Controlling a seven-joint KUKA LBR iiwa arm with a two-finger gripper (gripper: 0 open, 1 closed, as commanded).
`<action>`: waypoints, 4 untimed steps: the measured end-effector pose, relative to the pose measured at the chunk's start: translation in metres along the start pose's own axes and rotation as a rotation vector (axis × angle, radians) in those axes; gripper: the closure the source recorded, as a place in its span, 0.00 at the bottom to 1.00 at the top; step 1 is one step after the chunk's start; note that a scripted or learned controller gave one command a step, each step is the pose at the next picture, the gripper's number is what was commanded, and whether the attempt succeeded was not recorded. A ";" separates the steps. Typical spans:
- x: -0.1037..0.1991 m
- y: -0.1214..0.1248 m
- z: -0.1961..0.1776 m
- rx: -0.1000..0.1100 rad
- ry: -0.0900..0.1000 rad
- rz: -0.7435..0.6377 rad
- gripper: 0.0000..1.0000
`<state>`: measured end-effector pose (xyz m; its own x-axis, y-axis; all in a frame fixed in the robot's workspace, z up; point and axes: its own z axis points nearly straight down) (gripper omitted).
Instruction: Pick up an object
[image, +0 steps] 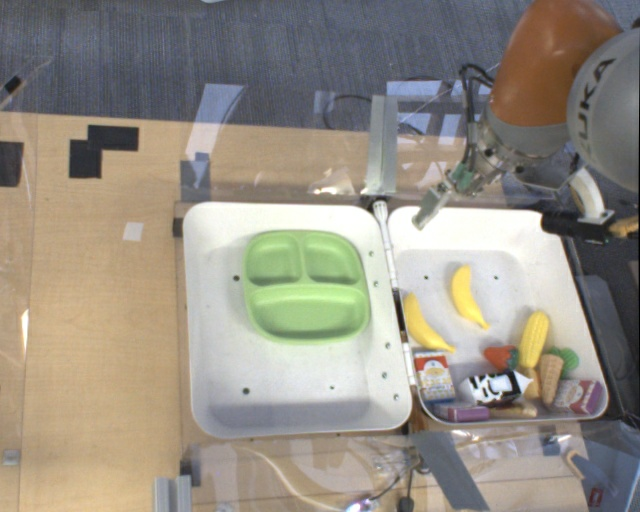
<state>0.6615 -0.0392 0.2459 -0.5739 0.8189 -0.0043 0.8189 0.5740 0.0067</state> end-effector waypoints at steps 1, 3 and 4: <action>0.003 -0.049 0.060 0.001 0.001 -0.083 0.00; -0.010 -0.125 0.152 -0.005 -0.008 -0.247 0.00; -0.037 -0.092 0.154 -0.006 -0.007 -0.297 0.00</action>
<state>0.6082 -0.1222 0.0914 -0.7882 0.6153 -0.0133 0.6152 0.7883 0.0096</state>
